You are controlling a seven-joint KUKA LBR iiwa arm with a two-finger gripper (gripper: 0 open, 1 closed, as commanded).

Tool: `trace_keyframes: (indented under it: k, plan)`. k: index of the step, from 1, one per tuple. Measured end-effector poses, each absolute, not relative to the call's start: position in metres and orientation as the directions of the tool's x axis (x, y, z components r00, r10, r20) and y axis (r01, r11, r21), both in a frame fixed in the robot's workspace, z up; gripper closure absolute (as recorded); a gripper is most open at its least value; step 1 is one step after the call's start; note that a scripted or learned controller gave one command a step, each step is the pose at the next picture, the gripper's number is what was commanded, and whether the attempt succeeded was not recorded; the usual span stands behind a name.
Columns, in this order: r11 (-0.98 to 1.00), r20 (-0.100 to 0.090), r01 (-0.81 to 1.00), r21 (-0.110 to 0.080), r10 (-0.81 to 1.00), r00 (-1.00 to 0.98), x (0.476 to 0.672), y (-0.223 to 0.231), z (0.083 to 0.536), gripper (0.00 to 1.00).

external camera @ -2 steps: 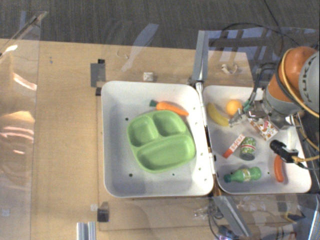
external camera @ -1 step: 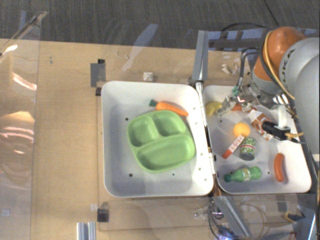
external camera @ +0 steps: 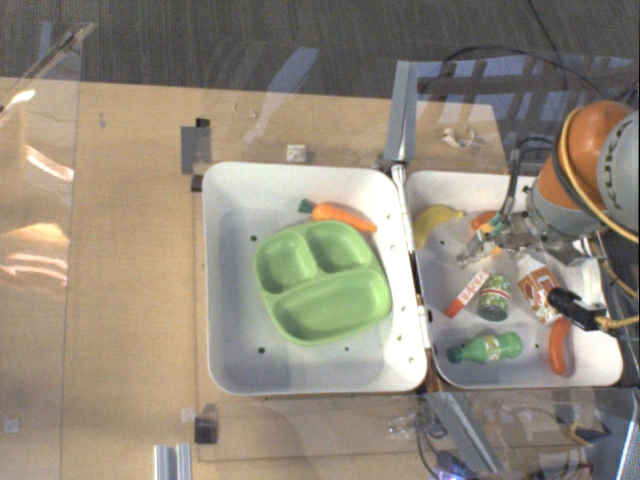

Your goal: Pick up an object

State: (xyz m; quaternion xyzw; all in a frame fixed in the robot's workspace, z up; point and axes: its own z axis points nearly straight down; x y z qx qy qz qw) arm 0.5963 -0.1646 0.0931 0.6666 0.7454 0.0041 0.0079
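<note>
My gripper (external camera: 487, 241) hangs low over the upper middle of the right bin (external camera: 520, 377), coming in from the right under the grey arm with its orange band (external camera: 590, 148). Just below it lie an orange-and-white tube (external camera: 467, 294) and a green-topped can (external camera: 494, 297). A yellow banana-like piece (external camera: 434, 220) lies to its left. A small orange item (external camera: 485, 221) sits right at its upper edge, partly hidden. A green bottle (external camera: 486, 348), a small printed box (external camera: 538, 294) and an orange-red sausage (external camera: 558, 347) lie further toward the front and right.
The left bin (external camera: 225, 298) holds a green divided plate (external camera: 320, 281) with a carrot (external camera: 340, 214) beside its far edge. A ridge (external camera: 412, 268) separates the two bins. Cables and a metal frame (external camera: 500, 78) run behind the right bin.
</note>
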Motion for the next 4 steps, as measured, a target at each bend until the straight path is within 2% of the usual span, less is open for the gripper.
trace_keyframes:
  k: [1,2,3,4]
  plan:
    - [-0.064,-0.001,0.998,-0.006,0.998,0.064,0.668,-0.161,0.090,0.00]
    - [-0.057,-0.006,0.998,-0.002,0.998,0.057,0.670,-0.161,0.102,1.00]
    - [-0.181,0.000,0.983,0.007,0.983,0.181,0.670,-0.121,0.198,1.00]
    - [-0.181,0.000,0.983,0.007,0.983,0.181,0.670,-0.121,0.198,0.00]
